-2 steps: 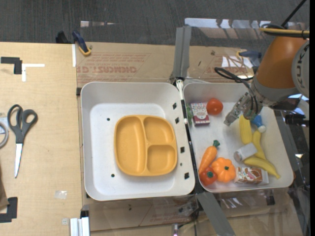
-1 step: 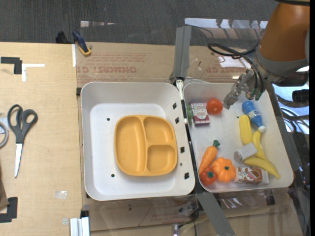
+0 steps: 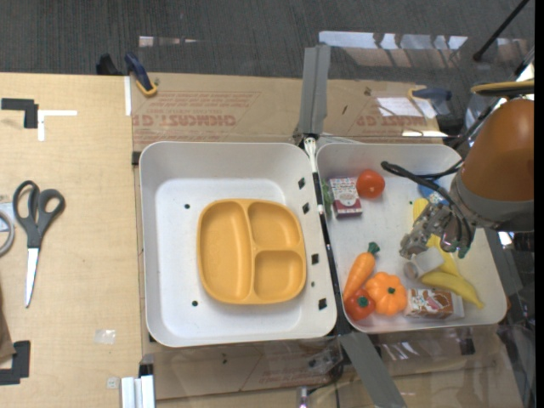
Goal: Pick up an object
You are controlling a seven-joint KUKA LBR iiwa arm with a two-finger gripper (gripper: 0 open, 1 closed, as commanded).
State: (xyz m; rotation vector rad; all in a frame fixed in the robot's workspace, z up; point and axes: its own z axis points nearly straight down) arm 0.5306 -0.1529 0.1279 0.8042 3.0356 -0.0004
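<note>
My gripper [image 3: 422,246] hangs low over the right bin [image 3: 387,155], toward its right side, just above a yellow banana [image 3: 455,285]. Its fingers are small and dark against the clutter. Left of it lie an orange carrot [image 3: 359,271], a small orange pumpkin [image 3: 387,294] and a red pepper [image 3: 358,306]. A snack packet [image 3: 429,303] sits below the gripper. Farther back rest a red tomato [image 3: 371,184] and a small red-and-white carton [image 3: 344,197]. A yellow and blue thing [image 3: 422,207] peeks out behind the wrist.
The left bin [image 3: 161,228] holds a yellow divided plate [image 3: 252,251]. Scissors [image 3: 34,228] lie on the wooden bench at far left. A cardboard sheet [image 3: 212,109] runs behind the bins. The arm's orange band [image 3: 503,151] looms over the right bin's edge.
</note>
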